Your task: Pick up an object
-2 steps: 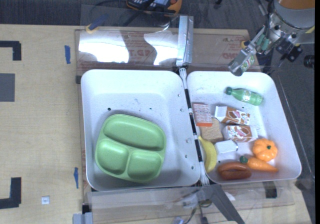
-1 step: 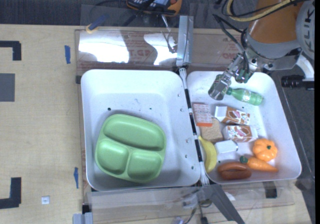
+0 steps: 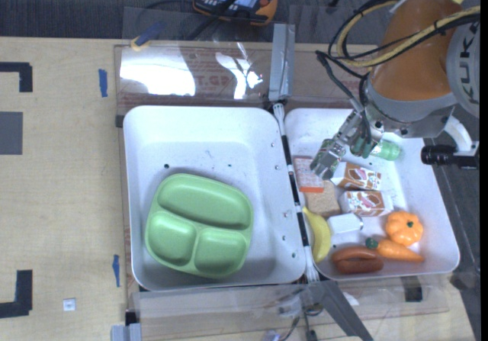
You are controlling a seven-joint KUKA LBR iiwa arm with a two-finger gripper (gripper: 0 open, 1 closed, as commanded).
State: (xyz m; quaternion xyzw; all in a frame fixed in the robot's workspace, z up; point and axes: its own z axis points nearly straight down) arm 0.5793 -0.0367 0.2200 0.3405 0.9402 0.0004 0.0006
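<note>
KUKA iiwa arm | grey casing with broad orange band above wrist | black and yellow cables looped over the band | metallic two-finger tool | dark lettering partly visible on casing

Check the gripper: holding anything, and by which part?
Nothing held. The gripper hangs open over the right bin, just above the food packets, with nothing between its fingers.

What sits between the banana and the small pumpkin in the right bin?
In the camera view, a small white block lies between the banana and the pumpkin.
</note>
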